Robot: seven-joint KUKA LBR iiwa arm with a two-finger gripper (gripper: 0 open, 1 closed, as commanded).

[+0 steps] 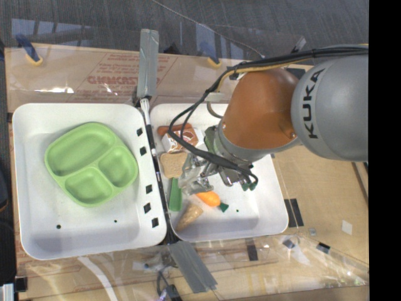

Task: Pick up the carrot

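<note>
The carrot, small and orange with a green stub at its right end, lies on the floor of the right bin near its front. My gripper hangs just above and to the left of it, metal fingers pointing down over the bin's left part. The fingers stand close to the carrot's left end, and nothing shows between them. The orange wrist band and grey arm cover the bin's back right.
In the right bin lie a tan bread slice, a green bar, a beige cone-shaped piece and a brown item at the back. The left bin holds a green divided plate.
</note>
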